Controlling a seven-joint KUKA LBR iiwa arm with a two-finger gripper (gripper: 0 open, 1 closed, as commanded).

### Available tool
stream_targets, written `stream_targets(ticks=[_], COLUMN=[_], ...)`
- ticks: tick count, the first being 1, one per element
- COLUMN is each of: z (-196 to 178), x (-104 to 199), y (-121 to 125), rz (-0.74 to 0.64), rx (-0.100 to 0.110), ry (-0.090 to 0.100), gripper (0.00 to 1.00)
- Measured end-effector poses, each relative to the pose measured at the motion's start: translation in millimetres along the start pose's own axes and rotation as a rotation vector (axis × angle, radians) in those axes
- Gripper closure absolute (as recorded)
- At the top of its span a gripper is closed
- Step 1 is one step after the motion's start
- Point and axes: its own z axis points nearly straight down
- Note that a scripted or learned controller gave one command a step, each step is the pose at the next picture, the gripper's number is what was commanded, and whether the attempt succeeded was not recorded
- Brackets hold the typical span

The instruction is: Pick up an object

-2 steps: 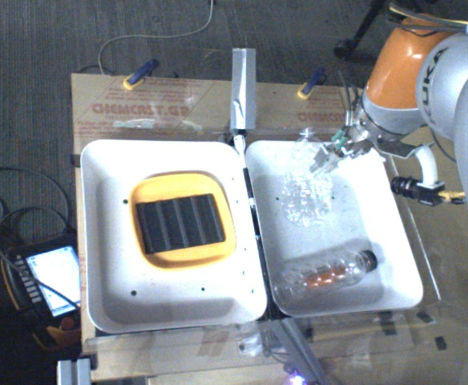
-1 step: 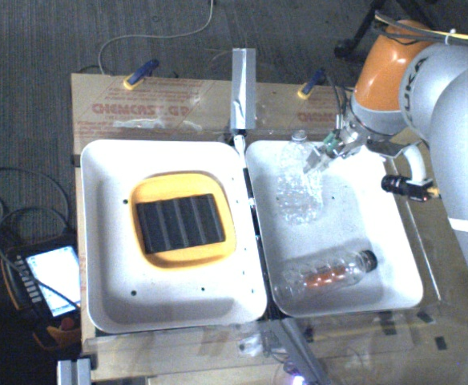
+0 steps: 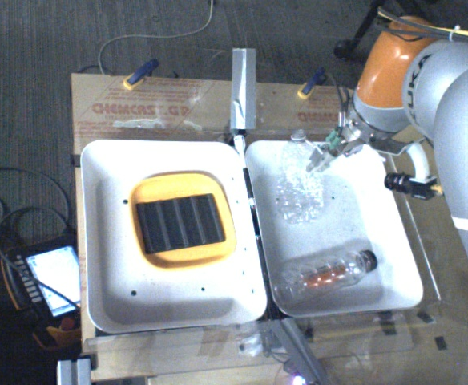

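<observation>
A clear plastic bottle (image 3: 328,274) lies at the right bin's (image 3: 394,239) front, a crumpled clear one (image 3: 302,184) behind it beneath the gripper (image 3: 324,156). Whether the jaws are apart or together cannot be told. Slick, see-through plastic could slip free.

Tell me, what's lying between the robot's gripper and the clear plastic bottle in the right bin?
A crumpled clear plastic wrapper lies between the gripper and the clear plastic bottle, on the right white bin's floor, in the camera view.
</observation>
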Motion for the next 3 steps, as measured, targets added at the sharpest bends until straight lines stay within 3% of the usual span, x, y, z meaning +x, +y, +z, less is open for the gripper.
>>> stream_targets(ticks=[1, 2, 3], z=[-1, 59, 59], x=[0, 50, 50], y=[1, -70, -70], rz=[0.001, -0.001, -0.001], rx=[-0.005, -0.031, -0.032], ry=[-0.004, -0.01, -0.01], gripper=[0.0, 0.0, 0.0])
